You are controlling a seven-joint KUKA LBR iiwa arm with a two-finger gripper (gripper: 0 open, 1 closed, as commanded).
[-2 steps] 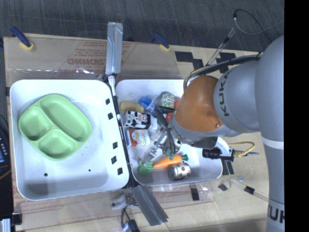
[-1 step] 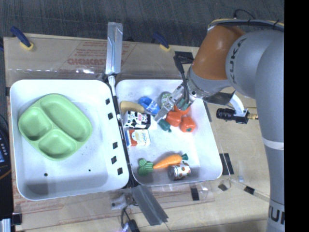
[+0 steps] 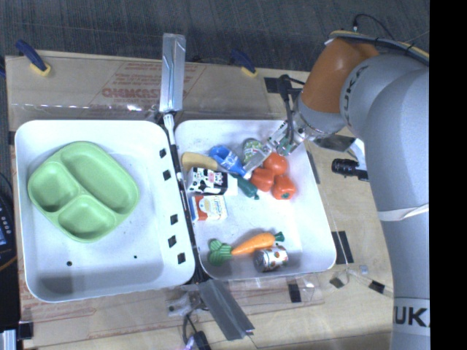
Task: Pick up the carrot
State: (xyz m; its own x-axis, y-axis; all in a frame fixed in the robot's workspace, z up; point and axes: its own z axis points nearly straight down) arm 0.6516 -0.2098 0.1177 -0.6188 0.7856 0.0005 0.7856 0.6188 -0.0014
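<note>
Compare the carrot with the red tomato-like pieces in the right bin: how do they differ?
The carrot is orange, long and tapered, with a green top; the red pieces are rounder and lumpier. The carrot lies near the front wall beside a small can; the red pieces sit farther back, close under the gripper. Both lie in the right bin.

The carrot (image 3: 252, 243) lies in the right bin (image 3: 321, 232), near its front wall.

Not much you can actually read here. The grey robot arm (image 3: 398, 195) shows white letters "UK" at its bottom end, cut off by the edge. The brown cardboard sheet (image 3: 109, 86) behind the bins has faint red print, too blurry to make out.
</note>
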